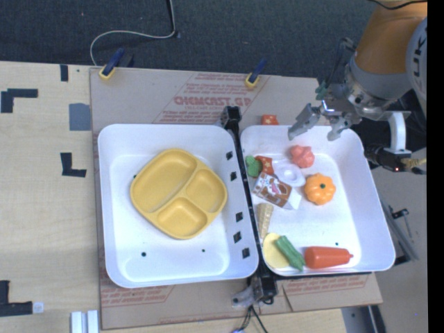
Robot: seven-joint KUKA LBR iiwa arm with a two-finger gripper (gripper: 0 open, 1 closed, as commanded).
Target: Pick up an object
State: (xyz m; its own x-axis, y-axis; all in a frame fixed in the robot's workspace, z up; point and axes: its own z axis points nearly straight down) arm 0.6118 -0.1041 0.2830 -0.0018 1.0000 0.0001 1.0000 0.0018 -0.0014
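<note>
My gripper (320, 124) hangs open above the far edge of the right bin (374, 207), with nothing between its fingers. Just below it lies a pink toy (302, 156). An orange pumpkin (319, 189) sits in the middle right of that bin. A snack packet (272, 189) and a white piece (290, 176) lie to its left, with a red-and-green toy (260, 165) by the bin's left wall. Near the front lie a red carrot-like toy (326, 257), a green pod (291, 251) on a yellow piece (274, 250), and a tan wafer (265, 216).
The left bin (114, 186) holds a yellow divided plate (178, 193). A small orange item (269, 120) lies on the cardboard just behind the right bin. Clamps (109, 68) hold the cardboard at the back. A black cable runs across the dark floor.
</note>
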